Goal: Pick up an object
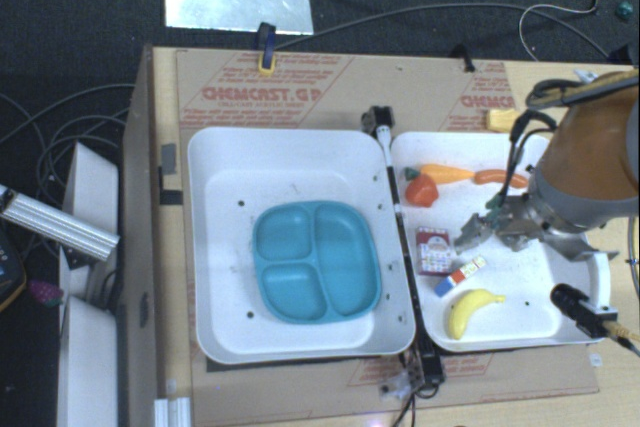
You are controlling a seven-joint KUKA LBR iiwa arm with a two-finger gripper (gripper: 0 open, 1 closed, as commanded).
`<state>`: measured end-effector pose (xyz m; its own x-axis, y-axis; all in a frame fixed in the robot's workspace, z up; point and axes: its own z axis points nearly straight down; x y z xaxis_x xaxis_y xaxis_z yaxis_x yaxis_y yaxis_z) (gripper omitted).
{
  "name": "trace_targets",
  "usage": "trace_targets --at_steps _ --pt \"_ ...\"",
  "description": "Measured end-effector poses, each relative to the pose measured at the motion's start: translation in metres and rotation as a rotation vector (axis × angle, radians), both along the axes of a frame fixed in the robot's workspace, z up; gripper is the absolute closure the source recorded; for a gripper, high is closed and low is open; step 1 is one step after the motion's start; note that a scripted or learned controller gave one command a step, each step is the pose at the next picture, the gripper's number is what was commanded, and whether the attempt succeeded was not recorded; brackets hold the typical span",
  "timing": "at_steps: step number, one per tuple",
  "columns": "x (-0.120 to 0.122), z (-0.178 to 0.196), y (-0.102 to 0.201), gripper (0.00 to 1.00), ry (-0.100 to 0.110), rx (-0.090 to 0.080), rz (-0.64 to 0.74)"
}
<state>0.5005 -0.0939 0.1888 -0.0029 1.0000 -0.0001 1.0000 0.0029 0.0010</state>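
Box [433, 250], small, red and white, flat on the floor of right bin [520, 315] (view's right), close to that bin's left edge, roughly midway between far and near edges. Block [459, 275], short stick with red, white and blue parts, just beside the box toward the near edge, lying slantwise; touching the box or not, cannot tell. Banana [472, 309], yellow, lying flat near the near edge, just past the block, away from both near corners. Gripper [478, 229] over the same bin, just right of the box and beyond the block, above bare white floor; open or closed, cannot tell from this angle. Red vegetable [421, 192], roundish, near the far left corner of right bin. Carrot [447, 173], orange, lying along the far edge, touching or almost touching the red vegetable. Orange-red piece [491, 178], long and thin, in line with the carrot, further right along the far edge. Arm [590, 165], grey with orange band, covering the right edge of right bin. Plate [317, 260], blue, three compartments, around the middle of left bin [290, 155], slightly toward the near edge. Bins side by side, rims meeting down the middle, both on bench [300, 85] topped with a brown printed sheet. Yellow piece [500, 120] on the bench just beyond the far edge of right bin.
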Motion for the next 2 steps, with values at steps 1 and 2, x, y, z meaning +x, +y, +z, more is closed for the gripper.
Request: trace_targets --at_steps 1,2 --pt "0.051 -0.084 0.000 0.00 0.000 0.000 0.000" --pt "0.122 -0.079 -0.001 0.00 -0.002 0.000 0.001"
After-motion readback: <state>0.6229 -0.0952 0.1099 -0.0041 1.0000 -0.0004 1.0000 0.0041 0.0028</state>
